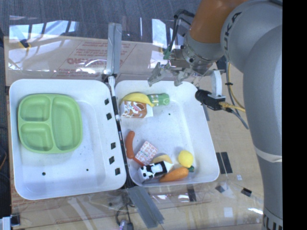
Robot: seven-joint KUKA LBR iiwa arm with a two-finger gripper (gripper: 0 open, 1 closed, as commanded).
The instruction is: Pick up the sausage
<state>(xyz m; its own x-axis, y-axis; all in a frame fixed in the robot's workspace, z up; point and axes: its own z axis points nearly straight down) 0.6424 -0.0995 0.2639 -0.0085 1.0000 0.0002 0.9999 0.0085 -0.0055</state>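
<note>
Gripper: the gripper (166,76) hangs over the far rim of the right bin, its two grey fingers (154,75) spread wide apart with nothing between them.
Arm: the grey arm (254,56) comes in from the right, its orange band (213,11) just above the wrist.
Right bin: the right bin (196,123) is shallow and white, with things at its far end and its near end and a bare stretch of floor between.
Far end: a banana (136,98) lies just below the gripper, touching a green bottle (160,99) on its right and a small printed packet (134,110) on its near side.
Sausage: the sausage (129,144) lies by the right bin's left wall, lengthwise along it, well apart from the gripper and untouched.
Near end: a pink patterned packet (146,152) sits just right of the sausage; beside it are a black and white toy cow (154,170), a lemon (185,158) and a carrot (174,174), crowded together.
Left bin: the left bin (57,176) holds a green divided plate (49,122) in its far half.
Tabletop: the tabletop (230,133) shows as light wood to the right of the bins.
</note>
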